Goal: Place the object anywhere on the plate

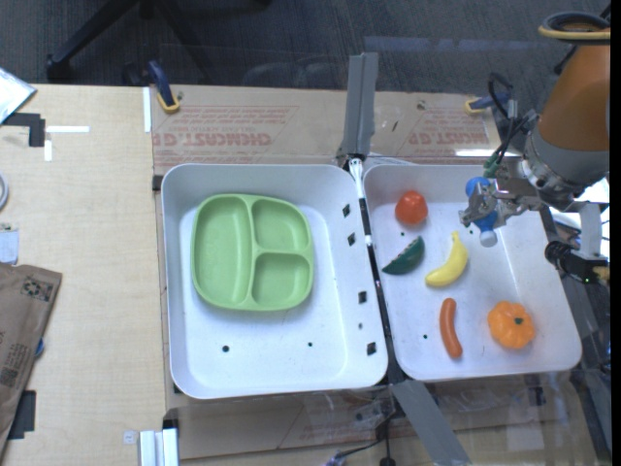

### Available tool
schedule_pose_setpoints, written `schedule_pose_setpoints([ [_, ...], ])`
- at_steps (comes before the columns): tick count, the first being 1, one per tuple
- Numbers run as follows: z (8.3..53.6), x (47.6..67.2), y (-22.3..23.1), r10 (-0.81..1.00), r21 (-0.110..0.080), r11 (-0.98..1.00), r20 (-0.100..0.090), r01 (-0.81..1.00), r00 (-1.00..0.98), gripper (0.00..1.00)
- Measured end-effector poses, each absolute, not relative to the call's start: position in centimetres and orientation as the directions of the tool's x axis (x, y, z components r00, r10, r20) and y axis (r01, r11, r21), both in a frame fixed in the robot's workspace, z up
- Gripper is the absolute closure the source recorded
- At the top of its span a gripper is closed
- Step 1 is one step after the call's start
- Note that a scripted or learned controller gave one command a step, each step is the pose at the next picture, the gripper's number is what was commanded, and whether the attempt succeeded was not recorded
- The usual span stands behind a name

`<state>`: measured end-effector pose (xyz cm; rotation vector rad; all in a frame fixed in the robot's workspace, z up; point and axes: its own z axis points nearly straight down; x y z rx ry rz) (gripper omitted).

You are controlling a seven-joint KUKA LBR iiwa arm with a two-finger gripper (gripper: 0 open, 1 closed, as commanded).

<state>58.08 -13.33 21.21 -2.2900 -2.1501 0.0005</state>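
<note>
The green 3-compartment plate [254, 252] sits bare in the left bin [184, 357], so the task looks barely begun: nothing is on it yet. The gripper [482, 223] hovers over the upper part of the right bin [558, 357], just above the banana [447, 262]; whether its jaws are spread or pressed together cannot be told from here, and nothing is visibly pinched. 5 candidates lie in that bin: a red tomato [411, 208], a dark green wedge [405, 257], the banana, a sausage [449, 328] and an orange pumpkin [511, 324]. The divider [369, 260] between the bins stands in the way.
</note>
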Motion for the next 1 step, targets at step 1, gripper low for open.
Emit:
schedule_pose_setpoints([
  [1, 19.06, 61.86, -7.21, 0.999, -0.002, -0.053, -0.001, 0.999, 0.053, 1.00],
])
